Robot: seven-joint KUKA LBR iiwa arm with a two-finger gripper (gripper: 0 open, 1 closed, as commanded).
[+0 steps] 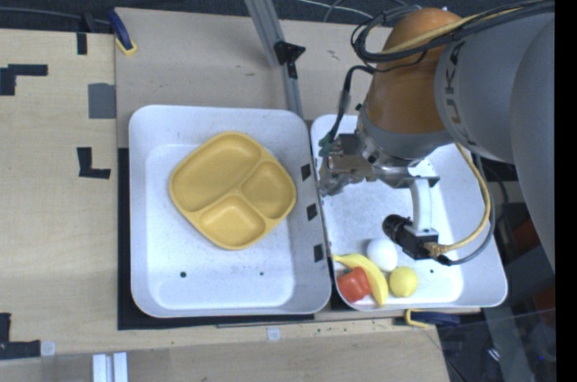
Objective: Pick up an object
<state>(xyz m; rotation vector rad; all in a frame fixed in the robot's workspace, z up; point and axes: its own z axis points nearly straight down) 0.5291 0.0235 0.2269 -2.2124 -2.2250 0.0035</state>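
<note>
We cannot tell the gripper state. Target fruit, white ball, banana, lie below it, packed against the bin wall; a descent risks clipping that wall.

Only legible text: dark letters running vertically on the grey arm housing, at its left edge next to the orange band; they look like part of "KUKA", partly cut off by the curve. No readable labels, numbers or signs on the white bins, the yellow divided plate or the surface.
</note>
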